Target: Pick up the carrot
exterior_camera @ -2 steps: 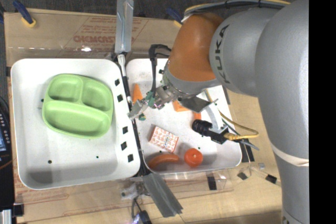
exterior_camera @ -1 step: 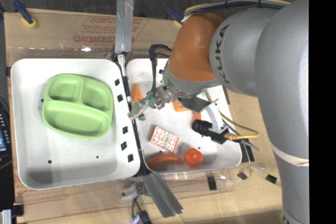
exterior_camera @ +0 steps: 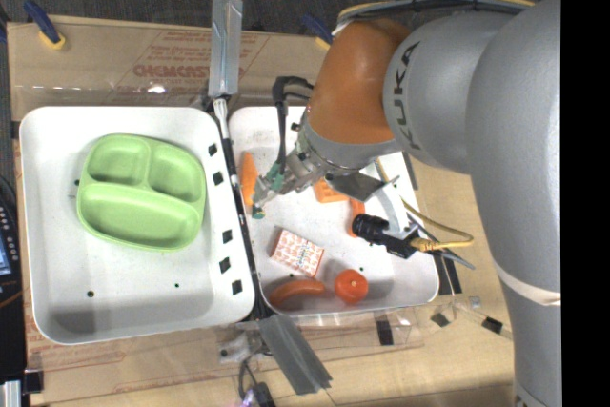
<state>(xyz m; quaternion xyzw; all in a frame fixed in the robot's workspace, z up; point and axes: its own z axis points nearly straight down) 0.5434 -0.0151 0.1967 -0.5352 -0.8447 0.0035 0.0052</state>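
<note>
Orange, the carrot [exterior_camera: 249, 174] is lying close along the left wall of the right bin [exterior_camera: 400, 276], and the gripper [exterior_camera: 259, 197], whose opening and hold I cannot tell, is hovering just beside it and, I think, risking to scrape that wall.

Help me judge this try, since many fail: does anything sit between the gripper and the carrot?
Nothing visible does. The gripper is right beside the carrot, which lies along the left wall of the right bin. The patterned box and the round orange thing lie nearer the front, off that path.
</note>
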